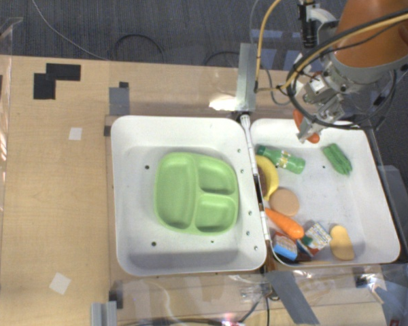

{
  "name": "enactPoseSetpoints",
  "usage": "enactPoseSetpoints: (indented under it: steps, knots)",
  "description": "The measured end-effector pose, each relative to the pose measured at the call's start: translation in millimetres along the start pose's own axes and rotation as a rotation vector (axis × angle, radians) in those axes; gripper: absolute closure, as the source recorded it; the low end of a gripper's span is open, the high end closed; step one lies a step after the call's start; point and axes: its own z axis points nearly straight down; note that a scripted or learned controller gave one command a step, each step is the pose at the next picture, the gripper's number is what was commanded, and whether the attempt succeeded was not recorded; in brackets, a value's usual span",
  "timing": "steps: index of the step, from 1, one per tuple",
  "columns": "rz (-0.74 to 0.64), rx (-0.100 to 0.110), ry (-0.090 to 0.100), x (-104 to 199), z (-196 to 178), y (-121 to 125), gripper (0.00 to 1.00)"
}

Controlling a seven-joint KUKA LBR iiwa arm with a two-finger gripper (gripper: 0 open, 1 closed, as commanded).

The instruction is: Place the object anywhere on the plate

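Observation:
A green divided plate (194,192) lies in the middle of the left white bin (132,250). My gripper (307,133) hangs over the back left part of the right bin (384,246), well to the right of the plate. A small orange-red object (313,138) shows right at the gripper's tip, partly hidden by it. I cannot tell whether it is held or lying on the bin floor under the gripper.
The right bin also holds a green bottle (283,159), a banana (268,175), a green pickle-like piece (337,158), a brown round piece (283,201), a carrot (285,223), a yellow lump (341,242) and small packets (317,235). A ridge (253,182) divides the bins.

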Motion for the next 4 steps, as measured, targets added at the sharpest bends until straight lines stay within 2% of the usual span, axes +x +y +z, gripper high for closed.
enactPoseSetpoints:
  steps: [1, 2, 3, 4]
  knots:
    - [0.106, -0.005, -0.001, 7.7, 109.0, 4.3, 1.0]
    - [0.331, 0.011, 0.006, 16.1, 131.8, 2.2, 1.0]
    - [0.444, 0.011, 0.0, -87.1, 46.2, 14.6, 1.0]
    - [0.472, 0.003, -0.001, -147.7, 51.1, -5.6, 1.0]
